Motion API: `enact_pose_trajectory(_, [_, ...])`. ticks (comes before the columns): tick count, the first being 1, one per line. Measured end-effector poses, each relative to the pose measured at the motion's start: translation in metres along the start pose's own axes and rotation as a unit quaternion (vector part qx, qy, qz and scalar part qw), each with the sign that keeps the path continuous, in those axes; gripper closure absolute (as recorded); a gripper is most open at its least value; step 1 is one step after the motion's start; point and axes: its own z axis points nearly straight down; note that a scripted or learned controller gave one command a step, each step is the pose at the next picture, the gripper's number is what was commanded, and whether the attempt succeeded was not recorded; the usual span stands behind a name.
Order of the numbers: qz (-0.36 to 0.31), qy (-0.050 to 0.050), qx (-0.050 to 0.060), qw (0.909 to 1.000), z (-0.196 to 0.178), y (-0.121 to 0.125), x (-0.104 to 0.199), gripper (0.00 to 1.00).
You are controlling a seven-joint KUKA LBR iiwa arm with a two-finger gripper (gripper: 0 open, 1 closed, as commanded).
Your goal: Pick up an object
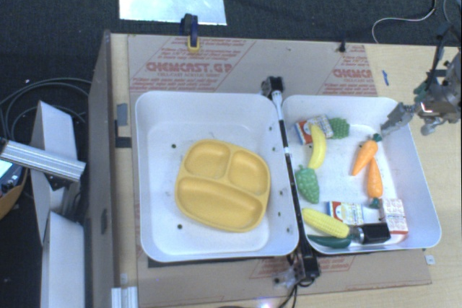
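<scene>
Toy foods (364, 155) in right bin (422, 177) | yellow tray (224, 184) in left bin (155, 155)

2 white bins: left bin (155, 155), right bin (419, 184). 1 yellow divided tray (222, 184), w/ 3 compartments. 2 carrots: carrot one (364, 156), carrot two (374, 179). 1 banana (317, 146). 1 corn cob (325, 223). 1 green grape bunch (308, 184). 3 small cartons: carton a (307, 130), carton b (346, 212), carton c (395, 216). 1 small green leafy item (338, 128). 1 black item (374, 232). 1 dark green veg (328, 241), type unclear.
</scene>
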Motion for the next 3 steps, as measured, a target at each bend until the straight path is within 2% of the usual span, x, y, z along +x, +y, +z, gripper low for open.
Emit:
enact_pose_trajectory(1, [0.001, 0.002, 0.005, 1.0000, 0.126, 0.006, 0.004, 0.00])
enact_pose_trajectory(2, [0.002, 0.000, 0.002, 1.0000, 0.204, 0.004, -0.022, 0.00])
enact_pose_trajectory(3, [0.001, 0.000, -0.001, 1.0000, 0.189, 0.006, -0.021, 1.00])
